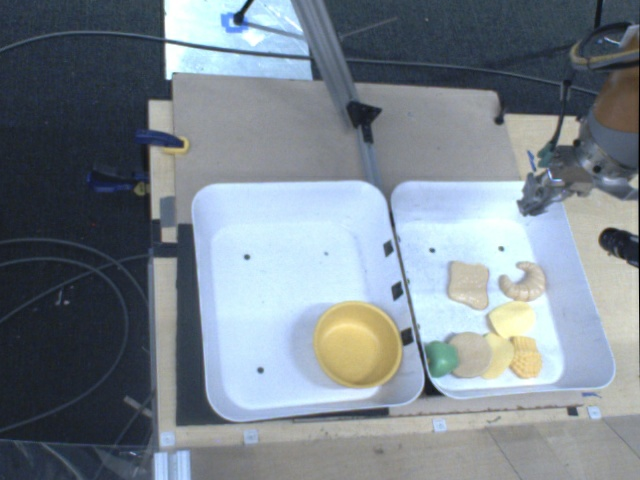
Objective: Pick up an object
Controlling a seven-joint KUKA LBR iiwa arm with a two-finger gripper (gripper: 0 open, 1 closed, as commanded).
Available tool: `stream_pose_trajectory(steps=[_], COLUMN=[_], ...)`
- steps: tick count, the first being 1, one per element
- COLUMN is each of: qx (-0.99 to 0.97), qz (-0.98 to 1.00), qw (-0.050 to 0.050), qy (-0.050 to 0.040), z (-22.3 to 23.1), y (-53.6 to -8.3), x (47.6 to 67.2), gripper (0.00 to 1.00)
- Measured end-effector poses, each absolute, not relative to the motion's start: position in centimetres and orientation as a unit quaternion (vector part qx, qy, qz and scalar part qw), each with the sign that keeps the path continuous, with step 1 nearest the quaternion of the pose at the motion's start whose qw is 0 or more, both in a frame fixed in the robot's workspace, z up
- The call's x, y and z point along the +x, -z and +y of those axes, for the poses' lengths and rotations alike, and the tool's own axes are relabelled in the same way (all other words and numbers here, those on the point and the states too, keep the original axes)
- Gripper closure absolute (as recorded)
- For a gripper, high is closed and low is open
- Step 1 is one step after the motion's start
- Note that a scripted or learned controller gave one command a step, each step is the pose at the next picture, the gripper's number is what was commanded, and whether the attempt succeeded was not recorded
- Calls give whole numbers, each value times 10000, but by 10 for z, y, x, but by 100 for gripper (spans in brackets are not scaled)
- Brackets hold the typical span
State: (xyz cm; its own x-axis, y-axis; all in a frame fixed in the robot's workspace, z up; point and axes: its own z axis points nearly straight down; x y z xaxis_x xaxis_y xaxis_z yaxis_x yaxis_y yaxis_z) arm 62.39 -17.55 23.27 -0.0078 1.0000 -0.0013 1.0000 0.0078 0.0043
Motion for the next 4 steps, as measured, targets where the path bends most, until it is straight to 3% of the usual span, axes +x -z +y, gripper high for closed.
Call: stream_pose_trajectory(steps=[4], qx=[7034], qz=[7108], qw=[2], qy=[-16], z=[28], y=[-234], x=[647], gripper=[100])
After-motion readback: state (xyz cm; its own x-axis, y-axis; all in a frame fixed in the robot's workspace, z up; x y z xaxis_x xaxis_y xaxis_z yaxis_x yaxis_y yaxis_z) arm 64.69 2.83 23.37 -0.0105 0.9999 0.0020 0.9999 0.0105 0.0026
